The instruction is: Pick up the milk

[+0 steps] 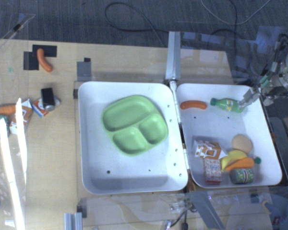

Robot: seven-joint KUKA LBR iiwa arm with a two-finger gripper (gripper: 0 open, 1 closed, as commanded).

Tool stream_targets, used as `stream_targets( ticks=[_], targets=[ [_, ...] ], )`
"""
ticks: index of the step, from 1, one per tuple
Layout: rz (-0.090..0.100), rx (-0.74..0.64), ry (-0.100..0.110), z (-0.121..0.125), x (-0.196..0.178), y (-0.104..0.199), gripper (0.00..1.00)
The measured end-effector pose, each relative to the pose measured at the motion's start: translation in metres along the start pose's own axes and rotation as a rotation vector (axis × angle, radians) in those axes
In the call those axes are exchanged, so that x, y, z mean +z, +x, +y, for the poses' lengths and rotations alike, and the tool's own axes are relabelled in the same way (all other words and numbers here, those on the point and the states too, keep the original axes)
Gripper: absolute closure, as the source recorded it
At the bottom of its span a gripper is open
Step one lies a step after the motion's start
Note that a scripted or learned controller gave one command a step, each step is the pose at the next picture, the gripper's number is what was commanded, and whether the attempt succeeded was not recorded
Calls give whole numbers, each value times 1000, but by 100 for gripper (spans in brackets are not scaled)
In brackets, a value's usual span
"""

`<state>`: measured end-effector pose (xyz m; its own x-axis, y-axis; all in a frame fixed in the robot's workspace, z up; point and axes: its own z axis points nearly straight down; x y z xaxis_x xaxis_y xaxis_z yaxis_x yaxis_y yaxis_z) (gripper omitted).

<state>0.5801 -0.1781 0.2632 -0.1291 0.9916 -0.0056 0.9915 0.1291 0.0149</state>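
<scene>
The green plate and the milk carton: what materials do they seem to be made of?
The green plate looks like moulded plastic with a matte finish: one even colour, soft rounded compartment ridges, no glare. The milk carton seems to be printed cardboard or a plastic toy copy; its flat faces carry orange and white graphics, but the view cannot settle which.
</scene>
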Motion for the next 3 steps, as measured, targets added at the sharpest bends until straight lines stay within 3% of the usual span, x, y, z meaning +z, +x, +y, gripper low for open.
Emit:
stream_targets(
  ticks=[1, 2, 3],
  targets=[
    [5, -103, 10, -23, 71, 15, 0],
    [6, -104, 11, -26, 145, 51, 0],
    [5, -1, 8, -44, 165, 78, 0]
  ],
)
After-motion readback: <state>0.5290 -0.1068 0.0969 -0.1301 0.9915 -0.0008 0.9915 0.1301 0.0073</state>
